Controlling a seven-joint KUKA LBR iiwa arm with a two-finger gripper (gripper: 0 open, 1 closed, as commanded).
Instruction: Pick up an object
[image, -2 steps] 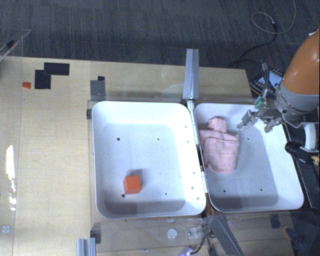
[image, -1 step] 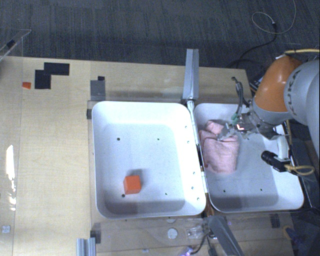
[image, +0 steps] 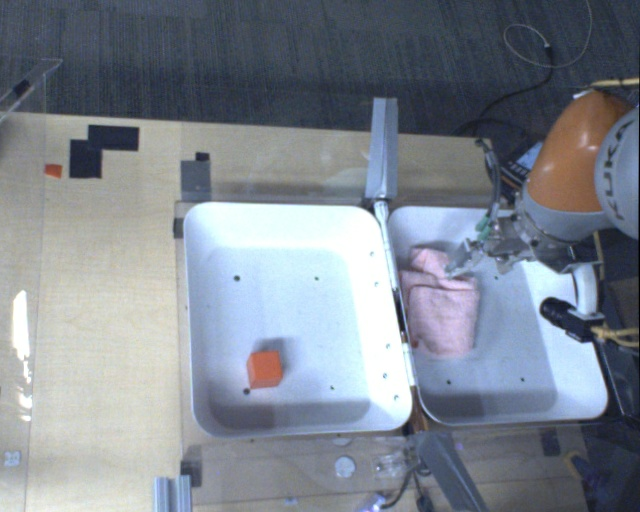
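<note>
One pink cloth (image: 440, 308) lies crumpled just below and to the left of my gripper (image: 466, 258), in the right bin (image: 520, 385), its upper edge right at my tip. I cannot tell my gripper's state, nor whether it has the cloth. One orange block (image: 265, 369) sits far off to my left in the left bin (image: 300, 235).

Two shallow white bins sit side by side on a pale wooden bench (image: 100, 330), the left bin (image: 210, 300) and the right bin (image: 570, 390) meeting at a grey metal rail (image: 381, 150) that runs up between them. Over at the far left there's a black stepped marker (image: 100, 148) with a small orange square (image: 53, 171) just beside it. Beyond the bench lies dark grey carpet (image: 250, 50), and a thin cable loop (image: 545, 40) curls near the top right.
</note>
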